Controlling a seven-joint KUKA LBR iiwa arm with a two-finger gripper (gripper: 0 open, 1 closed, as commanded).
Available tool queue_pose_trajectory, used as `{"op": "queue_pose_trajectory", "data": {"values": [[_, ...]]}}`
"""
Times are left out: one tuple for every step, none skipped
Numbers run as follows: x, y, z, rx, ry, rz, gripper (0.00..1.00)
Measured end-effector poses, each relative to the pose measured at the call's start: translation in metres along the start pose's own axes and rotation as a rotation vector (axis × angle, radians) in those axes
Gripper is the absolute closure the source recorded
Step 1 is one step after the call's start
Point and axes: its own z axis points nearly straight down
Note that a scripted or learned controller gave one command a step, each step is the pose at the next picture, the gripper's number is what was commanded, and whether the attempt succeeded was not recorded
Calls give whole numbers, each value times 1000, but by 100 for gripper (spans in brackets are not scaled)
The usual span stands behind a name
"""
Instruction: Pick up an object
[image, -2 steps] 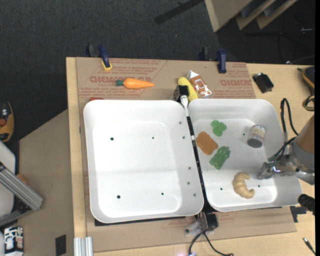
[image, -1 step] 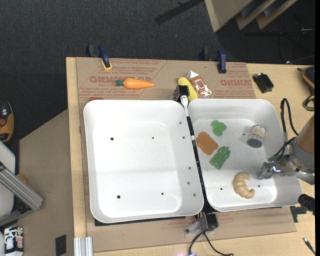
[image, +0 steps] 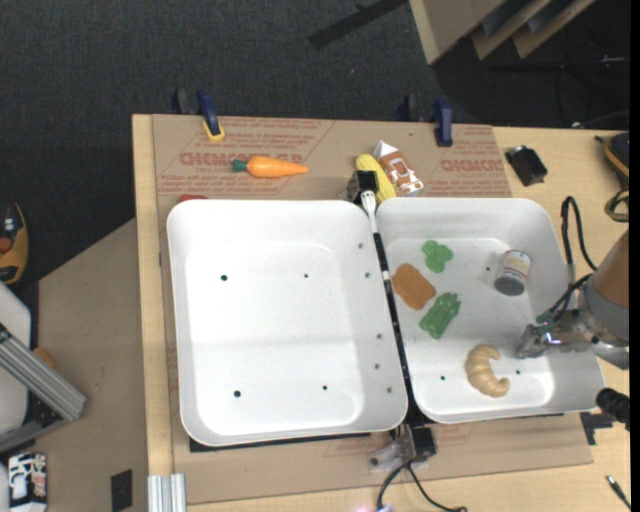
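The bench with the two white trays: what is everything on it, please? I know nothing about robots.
Shallow white plastic bins: two, white, side by side on the brown board.
Green leafy toy pieces: two, green, right bin, centre.
Flat orange-brown toy piece: one, orange-brown, right bin, between the green ones.
Tan toy croissant: one, tan, right bin, near front.
Small tin can: one, silver and cream, right bin, lying on its side.
Orange toy carrot: one, orange, board behind left bin.
Blue clamps: two, blue, board's back edge.
Gripper: one, grey metal, over right bin's right side, beside the croissant.
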Motion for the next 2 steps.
{"op": "queue_pose_trajectory", "data": {"values": [[0,0,0,0,0,0,100],[0,0,0,0,0,0,100]]}}
